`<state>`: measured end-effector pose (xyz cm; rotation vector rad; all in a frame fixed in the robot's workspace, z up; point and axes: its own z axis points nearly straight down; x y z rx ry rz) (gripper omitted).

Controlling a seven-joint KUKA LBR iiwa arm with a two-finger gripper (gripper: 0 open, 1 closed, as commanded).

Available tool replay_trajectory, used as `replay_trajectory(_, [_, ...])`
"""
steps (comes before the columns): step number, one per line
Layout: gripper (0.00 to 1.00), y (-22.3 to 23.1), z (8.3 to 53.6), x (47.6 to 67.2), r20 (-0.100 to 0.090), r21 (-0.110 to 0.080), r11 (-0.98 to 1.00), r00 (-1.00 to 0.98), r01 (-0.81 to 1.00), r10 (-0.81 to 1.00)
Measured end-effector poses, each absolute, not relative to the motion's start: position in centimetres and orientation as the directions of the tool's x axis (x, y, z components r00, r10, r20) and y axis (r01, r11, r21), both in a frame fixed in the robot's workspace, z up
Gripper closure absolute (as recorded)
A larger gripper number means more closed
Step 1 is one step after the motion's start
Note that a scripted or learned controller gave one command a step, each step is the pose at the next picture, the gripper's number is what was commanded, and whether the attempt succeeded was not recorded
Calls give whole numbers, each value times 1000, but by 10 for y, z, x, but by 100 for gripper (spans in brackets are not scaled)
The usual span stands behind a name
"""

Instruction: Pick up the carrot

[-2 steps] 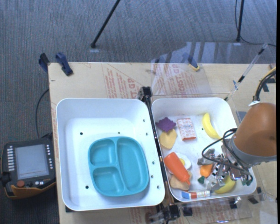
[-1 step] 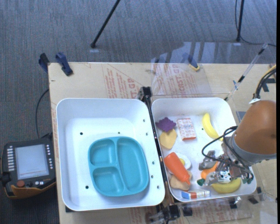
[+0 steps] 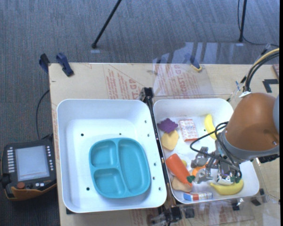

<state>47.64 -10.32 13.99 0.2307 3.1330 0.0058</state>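
Note:
The carrot (image 3: 178, 168) is an orange cone lying at a slant near the left wall of the right bin (image 3: 226, 103), its thick end up and left. Its narrow end points down and right, where a bit of green shows. My gripper (image 3: 203, 169) hangs low over the bin just right of the carrot's narrow end, under the grey wrist and the orange band (image 3: 253, 121). The carrot rests on the bin floor, and the view does not settle whether the gripper touches it.
Around the carrot lie a purple piece (image 3: 167, 125), a pale yellow piece (image 3: 170, 140), a red-and-white packet (image 3: 188, 129), two bananas (image 3: 209, 124) (image 3: 226, 188), a tan piece (image 3: 181, 185) and a small tube (image 3: 197, 197). The left bin (image 3: 66, 126) holds a blue divided plate (image 3: 119, 166).

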Motion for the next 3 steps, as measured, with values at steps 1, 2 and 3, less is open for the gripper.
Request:
replay_trajectory(1, [100, -103, 148, 477, 2, 3, 989, -989, 145, 145])
replay_trajectory(2, [100, -59, 188, 477, -2, 3, 978, -978, 207, 207])
replay_trajectory(3, [100, -28, 186, 477, 2, 1, 922, -922, 387, 387])
